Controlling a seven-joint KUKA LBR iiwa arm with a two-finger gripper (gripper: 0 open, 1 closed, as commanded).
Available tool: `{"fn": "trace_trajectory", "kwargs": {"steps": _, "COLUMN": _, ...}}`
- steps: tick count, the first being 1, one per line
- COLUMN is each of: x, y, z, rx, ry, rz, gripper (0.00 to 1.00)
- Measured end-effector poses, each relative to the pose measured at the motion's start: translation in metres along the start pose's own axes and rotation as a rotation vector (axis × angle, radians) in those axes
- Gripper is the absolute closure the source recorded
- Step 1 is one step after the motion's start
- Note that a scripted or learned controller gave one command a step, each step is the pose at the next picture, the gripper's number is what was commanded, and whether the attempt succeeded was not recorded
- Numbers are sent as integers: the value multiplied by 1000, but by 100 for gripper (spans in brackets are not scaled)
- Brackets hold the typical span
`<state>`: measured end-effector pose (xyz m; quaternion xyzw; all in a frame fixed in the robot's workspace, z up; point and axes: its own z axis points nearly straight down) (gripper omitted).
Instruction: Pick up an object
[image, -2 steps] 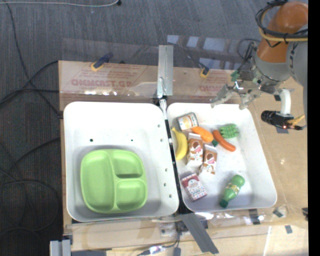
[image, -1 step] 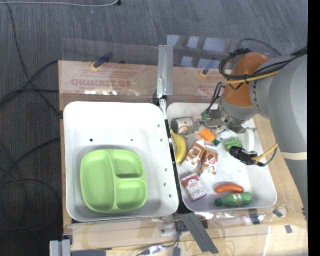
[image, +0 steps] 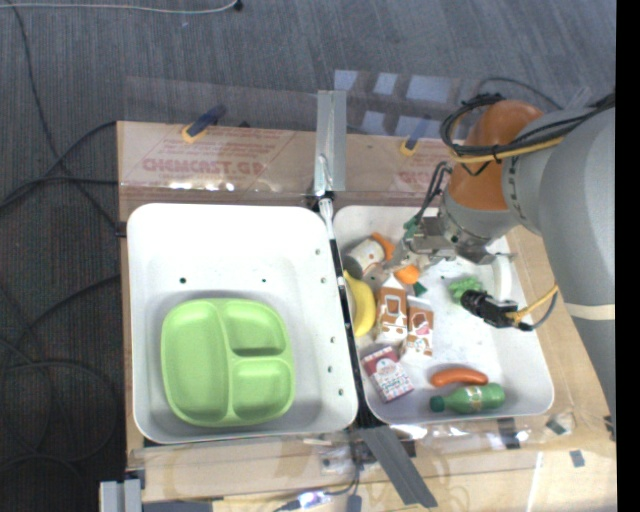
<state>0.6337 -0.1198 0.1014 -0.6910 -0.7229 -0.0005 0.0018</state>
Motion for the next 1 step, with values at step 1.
{"fn": "trace_trajectory", "kwargs": {"steps": 1, "x": 49, "y": -2, "z": -107, "rx": -1, "ry": -5, "rz": 94, "gripper": 100}}
